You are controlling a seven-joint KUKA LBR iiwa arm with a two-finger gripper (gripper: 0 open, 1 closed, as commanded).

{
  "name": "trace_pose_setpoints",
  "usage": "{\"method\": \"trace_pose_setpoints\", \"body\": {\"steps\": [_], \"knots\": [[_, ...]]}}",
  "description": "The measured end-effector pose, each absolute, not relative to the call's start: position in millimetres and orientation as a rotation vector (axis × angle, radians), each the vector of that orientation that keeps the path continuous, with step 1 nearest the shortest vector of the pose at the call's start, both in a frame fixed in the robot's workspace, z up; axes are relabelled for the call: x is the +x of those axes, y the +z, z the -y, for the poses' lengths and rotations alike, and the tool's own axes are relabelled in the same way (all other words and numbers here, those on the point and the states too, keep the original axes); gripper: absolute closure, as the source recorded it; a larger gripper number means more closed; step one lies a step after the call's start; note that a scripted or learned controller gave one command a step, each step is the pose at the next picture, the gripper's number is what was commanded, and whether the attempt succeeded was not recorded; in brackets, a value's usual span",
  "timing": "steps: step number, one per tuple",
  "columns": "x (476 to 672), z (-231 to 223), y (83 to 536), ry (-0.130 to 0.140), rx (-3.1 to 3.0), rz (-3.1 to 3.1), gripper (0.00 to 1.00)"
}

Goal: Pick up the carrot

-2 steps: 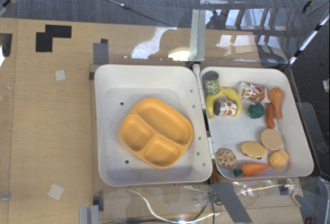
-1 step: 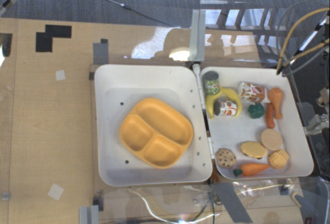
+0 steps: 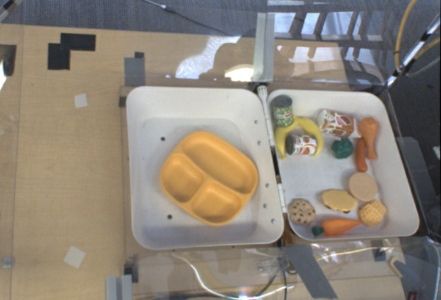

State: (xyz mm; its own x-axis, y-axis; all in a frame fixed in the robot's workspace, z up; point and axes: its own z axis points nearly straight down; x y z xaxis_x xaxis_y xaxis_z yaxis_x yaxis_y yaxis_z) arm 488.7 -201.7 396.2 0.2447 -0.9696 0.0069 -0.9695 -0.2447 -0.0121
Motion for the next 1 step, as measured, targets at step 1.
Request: {"method": "trace_pose_setpoints", "body": {"steps": [1], "knots": [[488.4,194.2,328.4,-0.007,-2.941,-1.097,1.0]]}}
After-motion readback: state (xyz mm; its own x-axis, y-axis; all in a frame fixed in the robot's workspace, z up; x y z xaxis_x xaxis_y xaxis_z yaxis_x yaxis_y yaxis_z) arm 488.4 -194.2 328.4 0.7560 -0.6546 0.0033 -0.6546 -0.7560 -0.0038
